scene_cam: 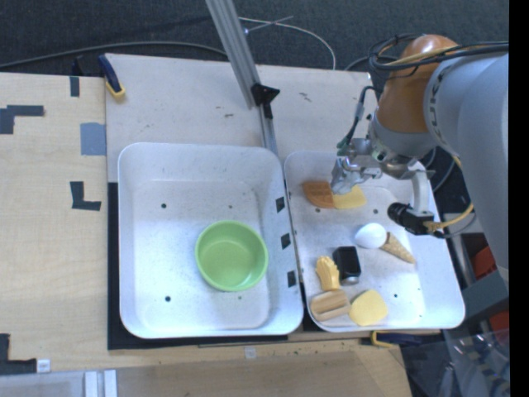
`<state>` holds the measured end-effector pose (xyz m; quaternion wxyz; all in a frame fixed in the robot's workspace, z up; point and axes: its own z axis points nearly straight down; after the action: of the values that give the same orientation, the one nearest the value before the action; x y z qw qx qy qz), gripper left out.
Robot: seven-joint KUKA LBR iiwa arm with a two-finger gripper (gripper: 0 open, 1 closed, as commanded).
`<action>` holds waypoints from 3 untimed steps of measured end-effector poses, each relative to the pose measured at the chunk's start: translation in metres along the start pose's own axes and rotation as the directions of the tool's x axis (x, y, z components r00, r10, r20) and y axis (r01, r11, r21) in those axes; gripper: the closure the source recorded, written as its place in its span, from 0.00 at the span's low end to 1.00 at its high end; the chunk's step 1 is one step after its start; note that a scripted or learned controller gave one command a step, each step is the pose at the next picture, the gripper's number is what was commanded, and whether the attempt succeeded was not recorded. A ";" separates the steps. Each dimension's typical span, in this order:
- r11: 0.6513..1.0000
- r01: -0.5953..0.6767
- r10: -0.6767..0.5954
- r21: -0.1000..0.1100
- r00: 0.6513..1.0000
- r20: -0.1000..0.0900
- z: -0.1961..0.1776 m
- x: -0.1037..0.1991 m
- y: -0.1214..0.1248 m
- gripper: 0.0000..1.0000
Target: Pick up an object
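The claw (344, 180) is down in the right bin (430, 300), near its far rim, right over a yellow piece (350, 198) beside an orange-brown piece (317, 193); I cannot tell its opening. Toys crowd the near rim. The left bin (149, 172) has room around a green bowl (231, 255). No readable writing.

Open floor around the green bowl (231, 255) in the left bin (132, 222); right bin (438, 296) seemingly crowded throughout.

You see two white bins (132, 246), one green bowl (231, 255), seven small food toys (368, 308), one black block (348, 263).
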<state>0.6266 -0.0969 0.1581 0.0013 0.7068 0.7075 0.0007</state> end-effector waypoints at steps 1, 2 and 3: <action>1.000 0.000 0.000 -0.002 1.000 0.000 -0.057 -0.007 0.007 1.00; 1.000 0.001 -0.001 -0.001 1.000 0.000 -0.103 -0.014 0.013 1.00; 1.000 0.005 -0.005 0.004 1.000 -0.002 -0.102 0.041 0.008 1.00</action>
<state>0.6340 -0.0559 0.2598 -0.0010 0.7049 0.7093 0.0000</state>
